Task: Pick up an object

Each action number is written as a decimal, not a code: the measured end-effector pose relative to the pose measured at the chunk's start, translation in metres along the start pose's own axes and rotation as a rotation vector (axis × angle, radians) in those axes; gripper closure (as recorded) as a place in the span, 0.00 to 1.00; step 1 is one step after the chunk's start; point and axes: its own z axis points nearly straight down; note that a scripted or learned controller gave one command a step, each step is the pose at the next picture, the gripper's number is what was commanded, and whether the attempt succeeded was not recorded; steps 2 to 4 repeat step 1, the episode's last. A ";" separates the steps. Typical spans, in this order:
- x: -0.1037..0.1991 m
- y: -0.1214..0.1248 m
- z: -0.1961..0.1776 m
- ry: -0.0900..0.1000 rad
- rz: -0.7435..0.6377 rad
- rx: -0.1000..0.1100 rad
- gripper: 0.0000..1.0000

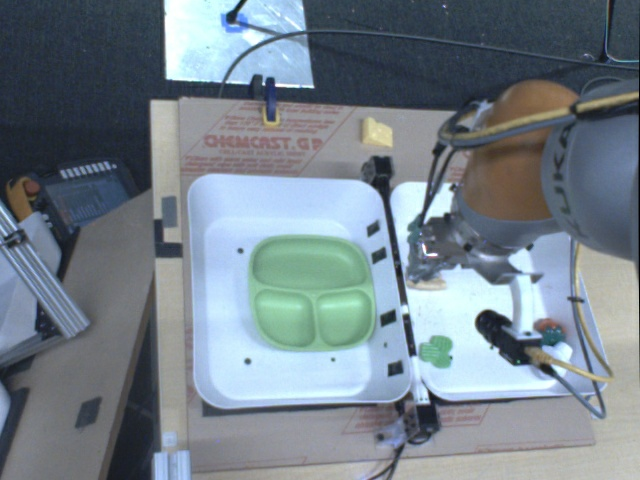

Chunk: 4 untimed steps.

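Small green piece (436, 349) lies apart from the hand (427, 258), toward the camera.

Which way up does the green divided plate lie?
Right side up: the plate lies flat in the left bin, its three compartments opening upward.

Two shallow white bins are counted: the left bin (212, 268) and the right bin (480, 380). One green divided tray (305, 293) is found in the left bin, and three compartments are counted in it. In the right bin, one small green piece (436, 349) and one pale flat piece (430, 284) are made out. One yellow block (377, 132) is seen outside the bins. One robot arm (530, 158) is counted.
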 end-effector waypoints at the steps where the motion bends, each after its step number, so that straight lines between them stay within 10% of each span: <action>1: 0.045 0.003 -0.003 0.000 0.000 -0.001 1.00; 4: 0.045 0.003 -0.003 0.000 0.000 -0.001 1.00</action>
